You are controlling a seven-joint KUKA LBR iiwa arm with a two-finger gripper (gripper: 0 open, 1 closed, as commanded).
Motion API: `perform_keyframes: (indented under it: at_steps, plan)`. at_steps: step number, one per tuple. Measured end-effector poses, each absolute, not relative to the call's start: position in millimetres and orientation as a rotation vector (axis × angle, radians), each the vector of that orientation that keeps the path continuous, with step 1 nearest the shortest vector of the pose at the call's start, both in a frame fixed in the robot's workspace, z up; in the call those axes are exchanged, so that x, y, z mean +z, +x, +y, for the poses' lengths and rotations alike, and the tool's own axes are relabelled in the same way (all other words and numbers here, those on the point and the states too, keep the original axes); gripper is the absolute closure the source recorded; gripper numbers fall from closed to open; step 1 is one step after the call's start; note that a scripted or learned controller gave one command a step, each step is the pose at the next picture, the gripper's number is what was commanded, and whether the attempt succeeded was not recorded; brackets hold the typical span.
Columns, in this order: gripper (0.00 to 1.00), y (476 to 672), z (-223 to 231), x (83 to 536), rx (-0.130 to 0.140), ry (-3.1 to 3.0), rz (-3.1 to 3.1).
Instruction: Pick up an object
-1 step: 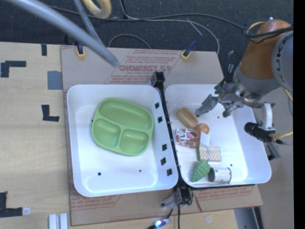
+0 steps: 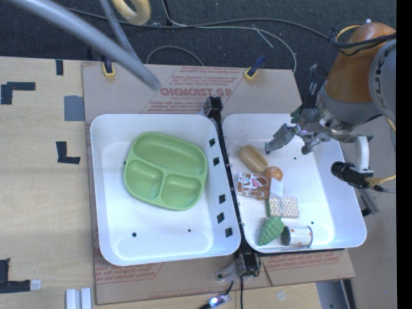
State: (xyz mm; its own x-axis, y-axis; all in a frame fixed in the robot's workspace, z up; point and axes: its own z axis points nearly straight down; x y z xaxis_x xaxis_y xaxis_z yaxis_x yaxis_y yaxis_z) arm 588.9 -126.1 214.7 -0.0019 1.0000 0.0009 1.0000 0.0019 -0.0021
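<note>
The tool (image 2: 295, 140) hangs over the upper part of the right-hand shallow white bin (image 2: 335, 205), its two dark fingers spread apart with nothing between them. The candidates for picking lie in that bin, left of and below the tool: a tan bread-roll-shaped item (image 2: 252, 158), a small orange ball (image 2: 274, 172) touching it, a printed red-and-white packet (image 2: 252, 185), a checkered cracker-like piece (image 2: 284, 206), a green soft toy (image 2: 271, 230) and a small white can (image 2: 299, 235). The left bin (image 2: 109, 237) holds a green divided plastic tray (image 2: 166, 170). The items sit packed together, so a descent may likely nudge neighbours or close on two at once; the rounded roll could squirt from the fingers.
</note>
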Motion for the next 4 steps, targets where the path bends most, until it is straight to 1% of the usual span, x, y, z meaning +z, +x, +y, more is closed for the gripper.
perform_keyframes:
  at_steps: [1,2,3,4]
  plan:
    - [0.0,588.9,-120,169,0.007,-2.217,-2.22]
    - [0.0,594.5,-117,108,0.009,-2.216,-2.219]
    - [0.0,594.5,-116,84,0.004,-2.22,-2.223]
    - [1.0,595.0,-116,95,0.001,-2.22,-2.226]
